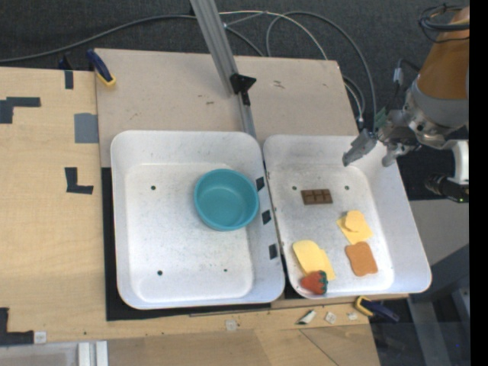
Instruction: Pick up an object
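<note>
The gripper [375, 152] hangs with jaws spread and holding nothing, and the brown chocolate bar [316, 197], lying crosswise, sits below-left of them.

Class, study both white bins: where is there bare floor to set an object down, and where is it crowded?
Left bin: bare all around the teal bowl, widest toward its left wall. Right bin: bare across the far end, under the gripper, above the chocolate bar. Crowded: its near end, with yellow pieces, an orange slab and a strawberry.
</note>
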`<state>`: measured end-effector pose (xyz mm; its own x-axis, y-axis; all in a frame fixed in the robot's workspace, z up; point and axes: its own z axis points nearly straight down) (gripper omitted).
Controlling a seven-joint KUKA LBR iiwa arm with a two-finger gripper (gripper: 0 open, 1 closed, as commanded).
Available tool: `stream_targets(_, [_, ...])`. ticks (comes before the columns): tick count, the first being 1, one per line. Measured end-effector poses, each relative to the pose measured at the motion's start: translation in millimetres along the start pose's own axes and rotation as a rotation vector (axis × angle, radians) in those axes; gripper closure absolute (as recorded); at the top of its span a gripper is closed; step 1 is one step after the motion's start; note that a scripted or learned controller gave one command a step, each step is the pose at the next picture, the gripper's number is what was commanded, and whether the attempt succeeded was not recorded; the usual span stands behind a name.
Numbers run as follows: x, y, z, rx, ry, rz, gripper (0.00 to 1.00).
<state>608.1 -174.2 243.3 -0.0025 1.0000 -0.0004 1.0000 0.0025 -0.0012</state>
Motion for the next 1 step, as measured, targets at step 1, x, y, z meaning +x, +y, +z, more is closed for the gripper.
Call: stream_targets(1, [0.0, 0.0, 0.0, 0.000, 0.000, 0.000, 0.00])
